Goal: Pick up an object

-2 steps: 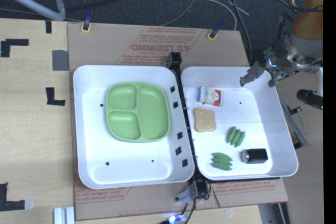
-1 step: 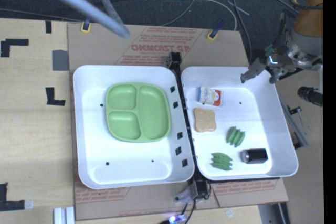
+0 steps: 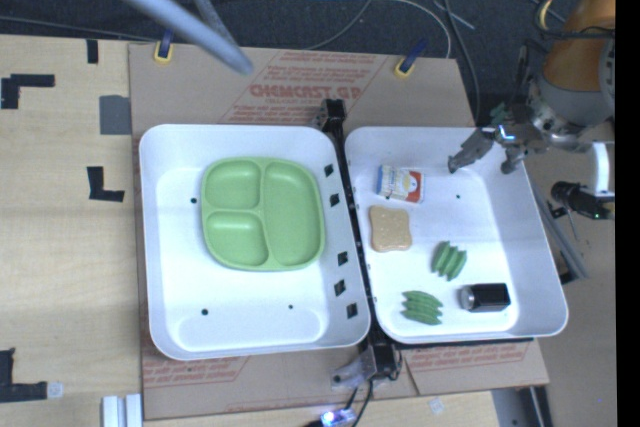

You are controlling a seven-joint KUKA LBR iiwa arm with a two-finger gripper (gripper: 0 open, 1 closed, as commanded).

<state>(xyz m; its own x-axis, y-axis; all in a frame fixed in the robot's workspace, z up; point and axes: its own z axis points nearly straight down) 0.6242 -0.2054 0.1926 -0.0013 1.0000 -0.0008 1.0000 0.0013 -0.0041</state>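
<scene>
Two shallow white bins sit side by side on the tabletop (image 3: 60, 245), over a sheet of brown cardboard (image 3: 300, 85). Left bin (image 3: 165, 315): one green divided plate (image 3: 264, 213) with three compartments, lying flat near the middle. Right bin (image 3: 530, 255): five items, all apart from one another, namely a small white packet with blue and red print (image 3: 400, 182) near the top left, a tan sponge-like square (image 3: 390, 228) just below it, two green pod-shaped pieces (image 3: 449, 261) (image 3: 422, 307) toward the lower middle, and a black block (image 3: 485, 297) at the lower right. Hand (image 3: 487, 152): above the right bin's upper right corner, fingers spread, nothing between them, well apart from every item.
</scene>
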